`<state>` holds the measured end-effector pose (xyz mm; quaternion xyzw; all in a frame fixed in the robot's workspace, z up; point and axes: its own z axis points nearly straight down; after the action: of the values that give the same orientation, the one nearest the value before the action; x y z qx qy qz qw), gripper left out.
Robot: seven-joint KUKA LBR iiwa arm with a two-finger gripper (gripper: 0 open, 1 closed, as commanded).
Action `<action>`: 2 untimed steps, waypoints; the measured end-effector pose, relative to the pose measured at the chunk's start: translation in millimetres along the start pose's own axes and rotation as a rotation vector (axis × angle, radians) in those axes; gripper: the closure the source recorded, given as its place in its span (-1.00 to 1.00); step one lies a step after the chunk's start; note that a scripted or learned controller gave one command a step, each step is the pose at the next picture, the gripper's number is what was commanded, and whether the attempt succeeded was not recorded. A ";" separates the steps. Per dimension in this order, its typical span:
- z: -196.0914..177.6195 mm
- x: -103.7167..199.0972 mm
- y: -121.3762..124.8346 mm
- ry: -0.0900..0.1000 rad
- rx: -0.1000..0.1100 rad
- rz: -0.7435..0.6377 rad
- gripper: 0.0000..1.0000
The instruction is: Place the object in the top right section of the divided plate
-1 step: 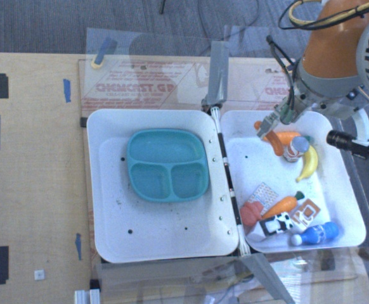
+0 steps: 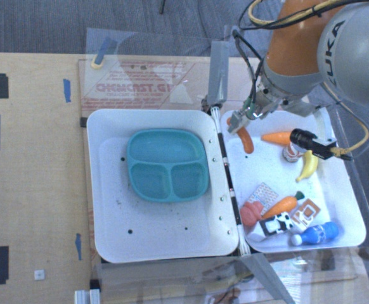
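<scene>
The teal divided plate (image 2: 132, 170) lies in the left white bin (image 2: 102, 189), with one wide section at the far side and two small ones nearer me. My gripper (image 2: 239, 122) hangs over the far left corner of the right bin (image 2: 346, 189), close to the wall between the bins. An orange-red sausage (image 2: 246, 142) sits right under it, its upper end meeting the gripper's tip. I cannot make out whether the sausage is held or resting on the bin floor.
The right bin also holds a carrot (image 2: 277, 137), a banana (image 2: 308, 165), a small round can (image 2: 290, 153), a second carrot (image 2: 281, 206), a pink-red toy (image 2: 251, 213), a blue bottle (image 2: 317, 234) and small printed packs (image 2: 264, 193). A clear sheet (image 2: 140, 84) lies behind the left bin.
</scene>
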<state>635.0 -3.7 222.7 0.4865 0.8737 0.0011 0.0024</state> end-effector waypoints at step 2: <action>0.0 156.4 -11.7 0.003 0.006 0.178 1.00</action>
<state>542.7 123.1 222.2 0.5622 0.8270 -0.0006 -0.0008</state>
